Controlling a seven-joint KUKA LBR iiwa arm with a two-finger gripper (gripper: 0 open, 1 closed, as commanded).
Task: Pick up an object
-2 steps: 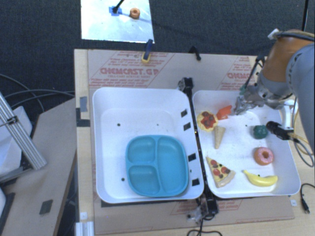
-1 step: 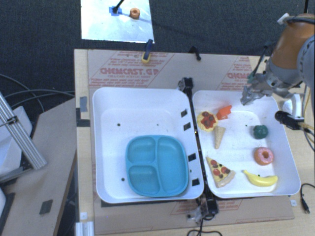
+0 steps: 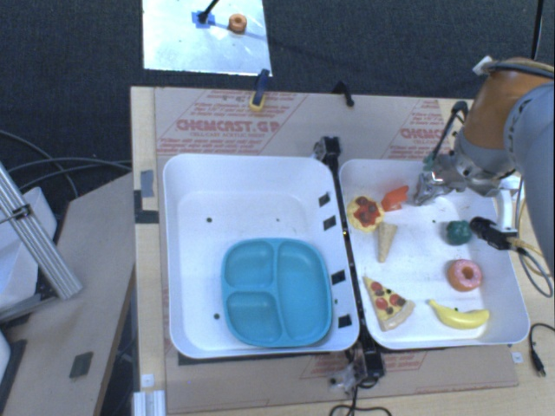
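The right bin [image 3: 520, 319] holds several toy foods: a round pizza [image 3: 365, 212], a red piece [image 3: 395, 198], a cone [image 3: 385, 239], a pizza slice [image 3: 388, 302], a banana [image 3: 459, 315], a pink donut [image 3: 465, 274] and a dark green piece [image 3: 457, 230]. My gripper [image 3: 426, 191] hangs low over the bin's far part, just right of the red piece and up-left of the green one. I see nothing held in it.
The left bin [image 3: 251, 167] bears a blue divided plate [image 3: 277, 291] at its near right. A black divider [image 3: 340, 232] runs between the bins. The grey arm [image 3: 512, 120] comes in over the right bin's far right corner.
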